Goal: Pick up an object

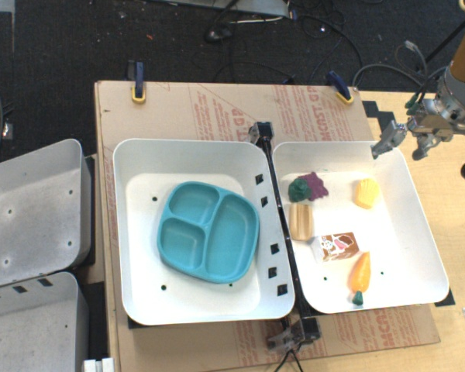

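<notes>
Nearest the camera, along the bench's front edge, a black clamp (294, 335) grips the brown board (209, 103) where the two shallow white bins meet. Just behind it, in the right bin (418, 281), a small orange carrot-shaped toy (359, 273) with a green tip lies close to the front wall. Beside it, a little further back, sits a flat brown-and-white packet (339, 246), and next to that, against the dividing wall, a pale tan block (301, 222) stands lengthwise. Further back again, a green piece and a purple piece (308, 187) lie touching one another, with a yellow object (366, 194) apart from them toward the bin's right side.

The left bin (136, 285) holds a single item: a teal divided plate (209, 231) with three compartments, lying flat near the bin's middle, its compartments bare.

Beyond the right bin's far right corner, the gripper (403, 139) hangs over the rim, its two grey fingers spread well apart with nothing between them. It is mounted on the grey arm (461, 84) entering from the right. The yellow object is the nearest of the toys to the gripper, lying in front of it and slightly left, but clearly apart from it; the carrot-shaped toy and the packet are farther off, toward the bin's front.

At the board's far edge, two yellow-and-blue clamps (139, 84) pin it down, and cables (240, 22) trail over the dark floor behind.
</notes>
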`<state>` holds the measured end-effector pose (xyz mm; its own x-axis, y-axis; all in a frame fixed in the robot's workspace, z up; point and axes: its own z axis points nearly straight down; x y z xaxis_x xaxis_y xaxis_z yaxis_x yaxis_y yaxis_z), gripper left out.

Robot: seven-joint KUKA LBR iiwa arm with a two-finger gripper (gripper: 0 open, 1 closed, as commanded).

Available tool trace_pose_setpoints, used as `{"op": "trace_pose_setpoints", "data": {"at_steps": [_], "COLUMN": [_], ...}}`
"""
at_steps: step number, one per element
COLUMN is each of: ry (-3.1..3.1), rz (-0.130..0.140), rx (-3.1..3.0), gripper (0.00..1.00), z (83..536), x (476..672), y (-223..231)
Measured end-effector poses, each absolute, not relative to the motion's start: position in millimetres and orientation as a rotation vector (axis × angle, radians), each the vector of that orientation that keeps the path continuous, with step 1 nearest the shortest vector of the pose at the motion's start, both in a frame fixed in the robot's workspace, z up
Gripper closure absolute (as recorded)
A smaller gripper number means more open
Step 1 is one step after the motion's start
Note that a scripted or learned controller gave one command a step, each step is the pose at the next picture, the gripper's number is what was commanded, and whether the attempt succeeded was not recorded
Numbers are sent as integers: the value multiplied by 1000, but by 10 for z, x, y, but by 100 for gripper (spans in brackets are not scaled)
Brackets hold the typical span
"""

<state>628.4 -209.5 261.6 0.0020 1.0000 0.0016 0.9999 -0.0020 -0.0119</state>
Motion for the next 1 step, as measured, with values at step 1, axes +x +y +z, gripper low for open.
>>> {"op": "trace_pose_setpoints", "data": {"at_steps": [1], "ry": [-2224], "rz": [0], "rx": [-2221], "gripper": [0], "z": [2704], "x": [6302], "y": [-2083]}}
